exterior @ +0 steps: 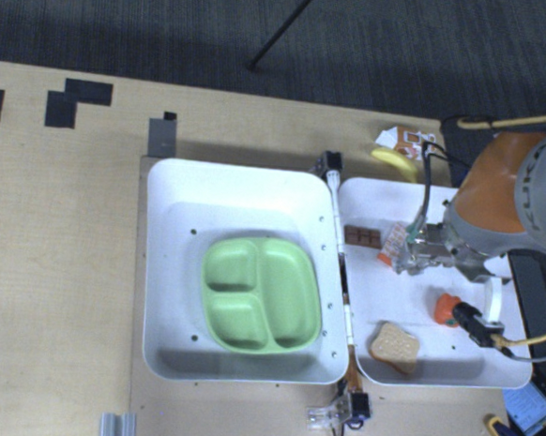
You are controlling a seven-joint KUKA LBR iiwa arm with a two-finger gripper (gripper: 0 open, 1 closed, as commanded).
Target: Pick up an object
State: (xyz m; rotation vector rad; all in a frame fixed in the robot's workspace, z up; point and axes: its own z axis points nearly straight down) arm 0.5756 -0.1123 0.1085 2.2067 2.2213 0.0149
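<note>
Arm enters from the table's right edge, orange band above the wrist, reaching over the right bin (486, 375). Hand (404, 254) low over the bin's middle; finger state cannot be told. Right bin, near to far: one slice of bread (395, 345) by the near wall, one orange object (447, 308), one chocolate bar (363, 235). Left bin (171, 251): one green divided plate (260, 293), three compartments. Beyond the bins, one banana (393, 160).
</note>
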